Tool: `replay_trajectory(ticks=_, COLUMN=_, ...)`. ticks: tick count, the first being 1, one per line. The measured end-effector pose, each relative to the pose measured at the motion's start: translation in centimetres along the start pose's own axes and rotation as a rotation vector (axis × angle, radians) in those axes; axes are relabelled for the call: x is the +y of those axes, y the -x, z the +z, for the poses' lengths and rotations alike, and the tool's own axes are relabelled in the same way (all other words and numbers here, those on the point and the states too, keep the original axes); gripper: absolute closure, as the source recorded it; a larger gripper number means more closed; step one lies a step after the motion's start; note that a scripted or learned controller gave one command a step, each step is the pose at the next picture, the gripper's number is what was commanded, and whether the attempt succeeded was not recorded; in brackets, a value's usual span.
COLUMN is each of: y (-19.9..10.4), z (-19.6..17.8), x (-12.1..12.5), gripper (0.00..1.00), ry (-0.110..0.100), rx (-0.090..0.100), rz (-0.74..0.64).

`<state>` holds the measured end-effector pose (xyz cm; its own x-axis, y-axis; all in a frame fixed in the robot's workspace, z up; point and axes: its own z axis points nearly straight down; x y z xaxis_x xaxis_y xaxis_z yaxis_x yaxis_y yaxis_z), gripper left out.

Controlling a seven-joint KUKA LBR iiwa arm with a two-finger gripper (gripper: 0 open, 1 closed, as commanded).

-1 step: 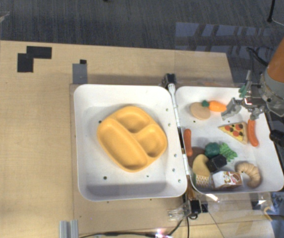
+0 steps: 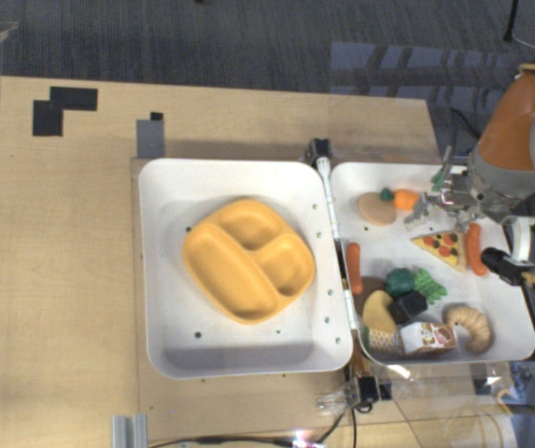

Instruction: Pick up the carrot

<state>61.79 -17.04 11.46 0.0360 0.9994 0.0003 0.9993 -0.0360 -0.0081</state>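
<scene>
The carrot looks light, stiff, smooth; grasp its middle, though it hugs the right bin's left wall. End effector state: I cannot tell.

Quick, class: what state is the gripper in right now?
Gripper: its state cannot be told; it hovers over the right bin, apart from the carrot.

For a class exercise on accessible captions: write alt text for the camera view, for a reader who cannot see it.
A grey and orange robot arm's gripper hangs over the right white bin, which holds toy food: a carrot along its left wall, a pizza slice, a croissant and broccoli. The left white bin holds a yellow divided plate.
</scene>
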Motion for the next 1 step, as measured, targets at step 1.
replay_trajectory(ticks=1, y=-0.32, z=2.93, x=3.92, gripper=0.00, ry=-0.054, rx=-0.005, rz=0.416)
